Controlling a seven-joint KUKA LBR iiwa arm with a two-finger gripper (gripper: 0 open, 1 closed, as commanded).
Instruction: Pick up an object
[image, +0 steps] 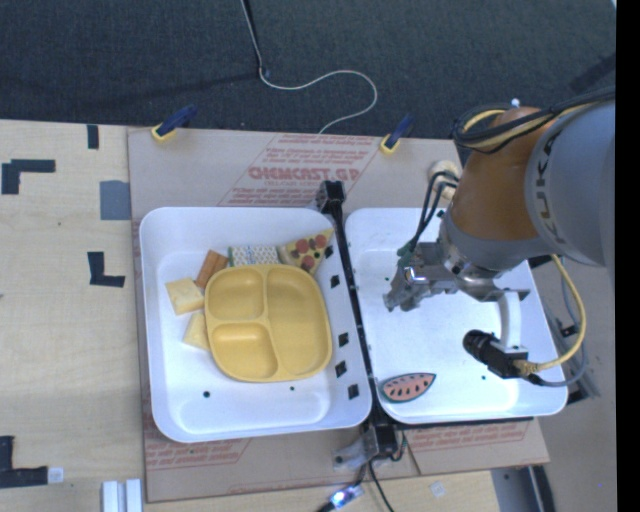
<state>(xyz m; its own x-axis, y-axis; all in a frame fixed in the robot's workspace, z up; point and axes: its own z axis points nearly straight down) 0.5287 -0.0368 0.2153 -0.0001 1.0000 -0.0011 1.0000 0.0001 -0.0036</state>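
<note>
Over the right-hand shallow white bin (520, 395) hangs the grey two-finger gripper (405, 290), carried by the grey arm with its orange band (495, 190), which reaches in from the right. Finger opening: cannot tell from this slant; the fingertips are small and blurred. Nothing shows between them.

Below the gripper and slightly right of it, near the front wall of the same bin, lies a flat watermelon-slice toy, red with a green rind (408, 386), well apart from the tool. A black cable fitting with a yellow hose (500, 355) hangs off the arm to the gripper's lower right.

Left of the gripper, past the black divider strip (345, 290), is the left-hand shallow white bin (250, 415). It holds a yellow plastic plate with three compartments (268, 322). Tucked around the plate's far and left edges: pale yellow cheese-like blocks (185, 296), a brown wedge-shaped piece (210, 267), and what may be a pizza-slice toy (308, 249) nearest the divider.
</note>
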